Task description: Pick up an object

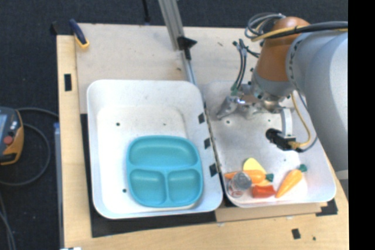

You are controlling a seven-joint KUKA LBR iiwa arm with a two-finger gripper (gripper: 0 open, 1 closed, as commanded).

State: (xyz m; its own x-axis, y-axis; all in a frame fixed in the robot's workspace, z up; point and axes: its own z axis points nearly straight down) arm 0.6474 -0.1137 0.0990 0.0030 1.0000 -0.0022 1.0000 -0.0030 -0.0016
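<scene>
My gripper [224, 109] hangs over the far left part of the right bin [246, 137], close to the wall it shares with the left bin. Nothing shows in it. A small pile of toy items lies at the right bin's front edge: a yellow piece [254, 168], an orange carrot [290, 181], a red piece [263, 189] and a clear round cup [239, 184]. The pile is well in front of the gripper and apart from it.
The left bin [117, 108] holds a blue three-compartment plate [165, 171] at its front. A slanted metal post [170, 9] rises behind the bins. The arm's orange band [275, 55] and grey body cover the right bin's far right side.
</scene>
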